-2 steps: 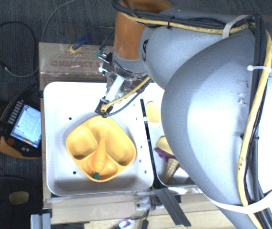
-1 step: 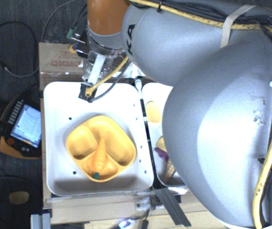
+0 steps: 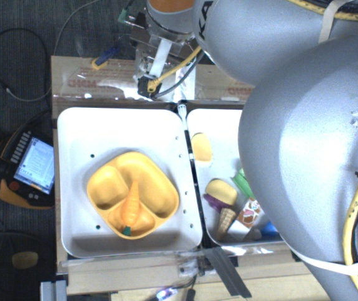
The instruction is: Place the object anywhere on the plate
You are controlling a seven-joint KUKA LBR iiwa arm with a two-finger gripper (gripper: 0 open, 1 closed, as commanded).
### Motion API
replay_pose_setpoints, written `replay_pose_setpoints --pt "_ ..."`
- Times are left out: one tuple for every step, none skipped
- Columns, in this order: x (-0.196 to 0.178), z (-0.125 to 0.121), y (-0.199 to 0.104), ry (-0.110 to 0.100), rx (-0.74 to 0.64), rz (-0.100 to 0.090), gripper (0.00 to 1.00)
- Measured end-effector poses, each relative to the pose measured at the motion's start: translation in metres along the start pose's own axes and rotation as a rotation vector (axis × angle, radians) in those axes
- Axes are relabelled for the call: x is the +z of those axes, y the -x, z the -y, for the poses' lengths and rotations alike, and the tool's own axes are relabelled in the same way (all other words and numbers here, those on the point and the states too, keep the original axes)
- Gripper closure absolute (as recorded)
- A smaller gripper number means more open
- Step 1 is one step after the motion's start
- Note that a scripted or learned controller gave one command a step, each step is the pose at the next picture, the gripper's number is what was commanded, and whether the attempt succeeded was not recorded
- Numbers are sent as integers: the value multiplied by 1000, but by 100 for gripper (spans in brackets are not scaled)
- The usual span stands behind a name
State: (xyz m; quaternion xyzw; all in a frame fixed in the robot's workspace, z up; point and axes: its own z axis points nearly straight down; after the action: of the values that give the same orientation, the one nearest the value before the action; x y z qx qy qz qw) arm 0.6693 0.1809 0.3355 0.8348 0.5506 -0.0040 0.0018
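A yellow plate (image 3: 106, 184) with divided sections sits in the middle of the left white bin (image 3: 78, 137). An orange toy carrot (image 3: 131, 211) with a green tip lies on the plate, along its middle ridge toward the near rim. My gripper (image 3: 158, 58) is high up beyond the far edge of the bins, well away from the plate and carrot. I see nothing held in it. The grey arm covers much of the right bin.
The right bin (image 3: 219, 121) holds a pale yellow piece (image 3: 201, 147), a yellow and purple toy (image 3: 220, 193), a cone (image 3: 226, 219), a green item (image 3: 242, 182), a small packet (image 3: 251, 213) and a blue item (image 3: 268, 231). A teach pendant (image 3: 27, 168) lies left of the bench.
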Motion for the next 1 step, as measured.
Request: replay_pose_setpoints --pt "145 -4 12 -3 -36 1 100"
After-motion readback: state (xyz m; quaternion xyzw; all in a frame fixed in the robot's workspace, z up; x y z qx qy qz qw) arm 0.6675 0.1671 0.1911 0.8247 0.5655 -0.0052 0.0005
